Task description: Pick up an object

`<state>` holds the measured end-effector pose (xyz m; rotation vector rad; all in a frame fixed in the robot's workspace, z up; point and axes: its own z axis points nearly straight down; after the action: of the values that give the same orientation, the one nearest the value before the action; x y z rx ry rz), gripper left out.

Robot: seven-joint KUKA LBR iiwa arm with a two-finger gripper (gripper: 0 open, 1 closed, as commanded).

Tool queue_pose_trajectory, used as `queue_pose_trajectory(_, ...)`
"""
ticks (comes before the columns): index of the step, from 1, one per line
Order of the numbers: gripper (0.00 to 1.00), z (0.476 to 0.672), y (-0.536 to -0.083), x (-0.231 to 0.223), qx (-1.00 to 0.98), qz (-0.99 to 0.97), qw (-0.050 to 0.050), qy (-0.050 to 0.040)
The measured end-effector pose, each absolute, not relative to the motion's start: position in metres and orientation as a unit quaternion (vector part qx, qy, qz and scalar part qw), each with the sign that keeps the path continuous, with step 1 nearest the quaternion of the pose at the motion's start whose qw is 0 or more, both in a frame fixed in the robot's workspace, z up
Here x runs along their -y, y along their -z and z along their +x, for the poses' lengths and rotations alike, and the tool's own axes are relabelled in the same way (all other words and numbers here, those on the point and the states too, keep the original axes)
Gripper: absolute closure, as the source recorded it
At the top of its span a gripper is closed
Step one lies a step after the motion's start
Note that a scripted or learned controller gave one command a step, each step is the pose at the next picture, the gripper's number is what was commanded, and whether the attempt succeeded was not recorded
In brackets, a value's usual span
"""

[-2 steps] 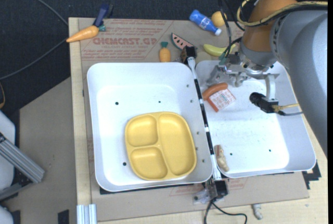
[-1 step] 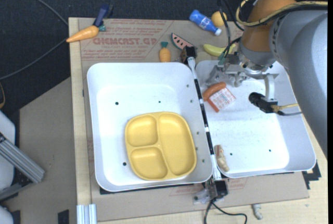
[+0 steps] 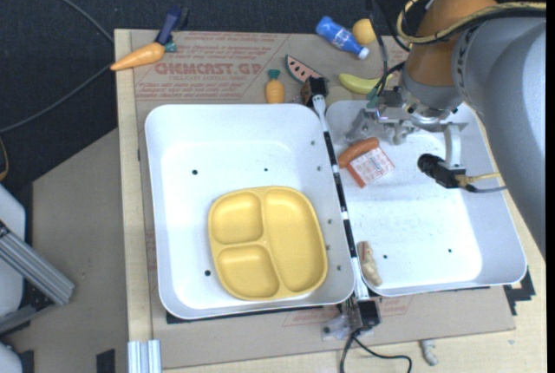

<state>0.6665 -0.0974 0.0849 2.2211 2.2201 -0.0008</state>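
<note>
Probably light, thin and crinkly, likely slippery: red-and-white packet lying flat in right bin near its left wall, just below pincer, jaw state impossible to tell; best pinched across an edge.

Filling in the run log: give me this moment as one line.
arm: over right bin far end | pincer: above red-and-white packet | grasp: none visible | left bin: yellow divided tray

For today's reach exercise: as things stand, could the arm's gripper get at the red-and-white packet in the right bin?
Probably yes. The gripper hangs just above the packet, and nothing lies over it.
</note>
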Motion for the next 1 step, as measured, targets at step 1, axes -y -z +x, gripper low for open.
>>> queue_pose_trajectory(1,0.0,0.6666,-0.085,0.0926,-0.707,0.707,0.0,0.0004)
